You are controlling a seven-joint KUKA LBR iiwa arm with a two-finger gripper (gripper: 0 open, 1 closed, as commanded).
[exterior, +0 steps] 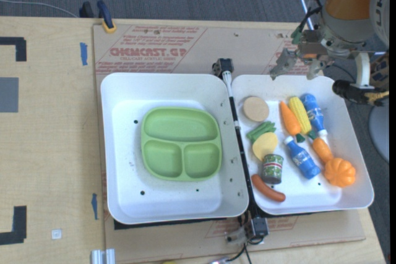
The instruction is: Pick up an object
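Note:
Several toy foods lie in the right bin (357,151): a round tan bun (255,109), a carrot (288,119), a corn cob (300,113), two blue bottles (313,111) (301,156), an orange pumpkin (339,172), a green pea pod (261,130), a yellow piece (265,145), a green can (272,168) and a red sausage (268,188). My gripper (299,69) hangs over the far rim of this bin, above and behind the corn. It is open, with nothing between its fingers.
The left bin (117,133) holds a green divided plate (181,143). A black clamp (223,66) sits between the bins at the far side, and another (257,229) at the near side. Cardboard (154,46) lies under both bins.

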